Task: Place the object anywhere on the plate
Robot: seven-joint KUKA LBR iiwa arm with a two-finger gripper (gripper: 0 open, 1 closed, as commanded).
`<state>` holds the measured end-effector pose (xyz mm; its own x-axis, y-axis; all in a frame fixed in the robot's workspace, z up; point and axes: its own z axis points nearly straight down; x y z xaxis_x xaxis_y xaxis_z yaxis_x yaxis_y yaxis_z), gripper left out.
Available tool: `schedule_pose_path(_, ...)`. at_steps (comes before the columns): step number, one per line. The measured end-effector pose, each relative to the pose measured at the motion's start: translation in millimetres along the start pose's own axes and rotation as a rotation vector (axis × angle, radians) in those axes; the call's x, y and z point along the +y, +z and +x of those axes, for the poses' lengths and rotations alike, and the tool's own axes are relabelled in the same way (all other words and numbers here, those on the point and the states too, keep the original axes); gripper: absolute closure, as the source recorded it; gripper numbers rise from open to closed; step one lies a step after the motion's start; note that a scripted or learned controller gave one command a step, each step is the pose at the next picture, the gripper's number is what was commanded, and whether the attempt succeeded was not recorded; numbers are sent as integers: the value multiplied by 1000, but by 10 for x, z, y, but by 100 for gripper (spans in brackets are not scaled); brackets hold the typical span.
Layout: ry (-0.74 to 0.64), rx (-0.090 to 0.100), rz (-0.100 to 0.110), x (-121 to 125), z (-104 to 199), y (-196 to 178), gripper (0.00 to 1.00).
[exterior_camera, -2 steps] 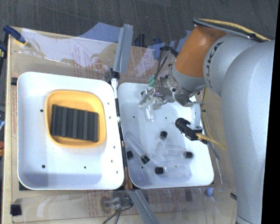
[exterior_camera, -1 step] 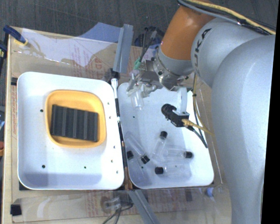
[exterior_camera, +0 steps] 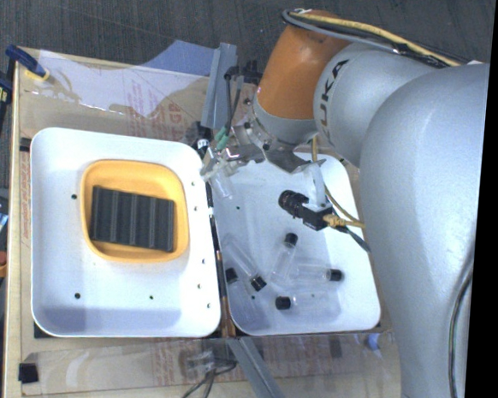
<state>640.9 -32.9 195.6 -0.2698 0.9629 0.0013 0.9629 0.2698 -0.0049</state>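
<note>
The task's things, small clear tubes with black caps, lie scattered in the right bin, none on the yellow plate, which sits in the left bin and carries a dark ribbed insert. The gripper hangs over the right bin's far-left corner, beside the divide; whether it grips anything, I cannot tell. Judged step: picking. Next comes a secure grasp, then carriage leftward over the plate.

"UKA" reads on the grey arm; "KU" shows at its base
</note>
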Motion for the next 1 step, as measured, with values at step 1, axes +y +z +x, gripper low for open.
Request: schedule_pose_path(1, 0, -1, -1, 0, -4, -3, 0)
